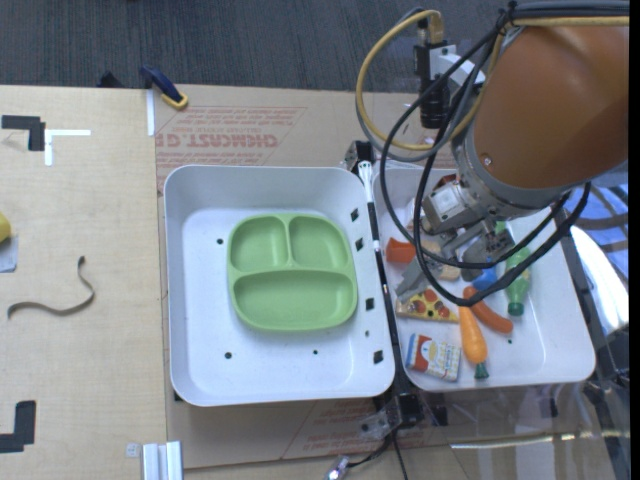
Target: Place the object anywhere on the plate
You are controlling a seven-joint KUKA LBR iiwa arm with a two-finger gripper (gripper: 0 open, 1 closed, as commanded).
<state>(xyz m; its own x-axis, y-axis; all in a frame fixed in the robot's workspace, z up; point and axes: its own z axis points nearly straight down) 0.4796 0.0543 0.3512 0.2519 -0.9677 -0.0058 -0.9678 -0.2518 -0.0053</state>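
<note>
A green plate (292,271) with three compartments lies in the left white bin (190,358) with nothing on it. The right bin (545,353) holds several toy foods: an orange piece (400,251), a pizza slice (428,306), a carrot (472,340), a small printed carton (435,358), a red-orange sausage shape (490,315), a green bottle (518,286) and a blue piece (487,278). My gripper (462,251) hangs low over the back of the right bin, above these toys, under the orange wrist and black cables. The cables and wrist hide its tips.
The divider between the bins (380,268) runs just left of the gripper. On the bench at the left lie a grey curved cord (55,298) and a yellow thing (3,228). A blue and yellow clamp (165,86) sits at the back.
</note>
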